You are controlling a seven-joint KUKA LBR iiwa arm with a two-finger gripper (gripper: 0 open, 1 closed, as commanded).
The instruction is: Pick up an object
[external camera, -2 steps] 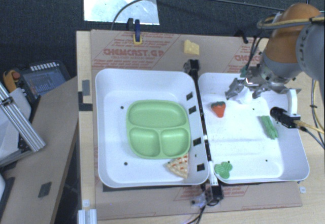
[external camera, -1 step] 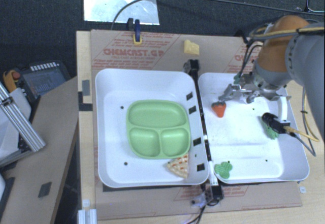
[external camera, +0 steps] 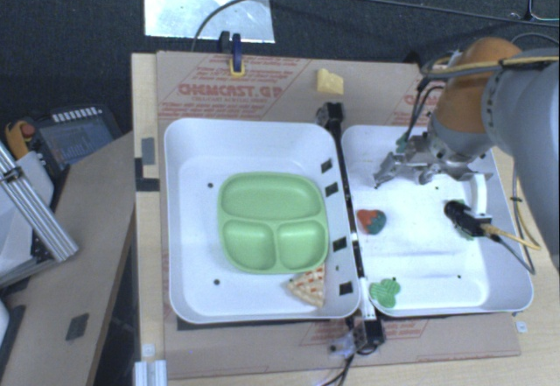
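Cardboard-topped bench (external camera: 262, 82) with two white bins side by side. The left bin (external camera: 188, 200) has a green divided plate (external camera: 271, 220) sitting mid-bin, and a tan wedge (external camera: 308, 286) that looks like a pizza slice near its front right corner, just beside the plate. The right bin (external camera: 437, 279) has a small red-and-green piece (external camera: 372, 221) close to its left edge and a green lump (external camera: 384, 291) in the front left corner. The gripper (external camera: 385, 172) hangs over the right bin's back left area, a bit behind the red-and-green piece, not touching it. Honestly can't tell whether it's wide or narrow. A yellow block (external camera: 330, 80) sits on the cardboard behind the bins.
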